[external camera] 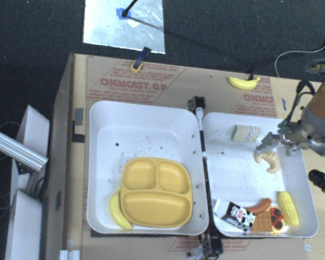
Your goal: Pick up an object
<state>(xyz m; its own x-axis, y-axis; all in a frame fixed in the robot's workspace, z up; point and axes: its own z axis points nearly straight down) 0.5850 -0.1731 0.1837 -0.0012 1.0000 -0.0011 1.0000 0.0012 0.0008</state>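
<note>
In the right bin (226,176), a tan croissant (268,158) lies toward the far right. My gripper (275,145) hovers just above and behind it, its fingers spread and nothing between them. A pale speckled block (245,133) lies to the left of the gripper. Along the bin's near edge are a yellow corn cob (288,208), a sausage (259,205), a waffle piece (263,222), a red item (277,216) and a black-and-white patterned piece (238,215).
The left bin (109,128) holds a yellow divided plate (156,190) with a banana (118,210) at its near left. Another banana (243,82) lies on the cardboard behind the right bin. A black divider bar (203,152) runs between the bins.
</note>
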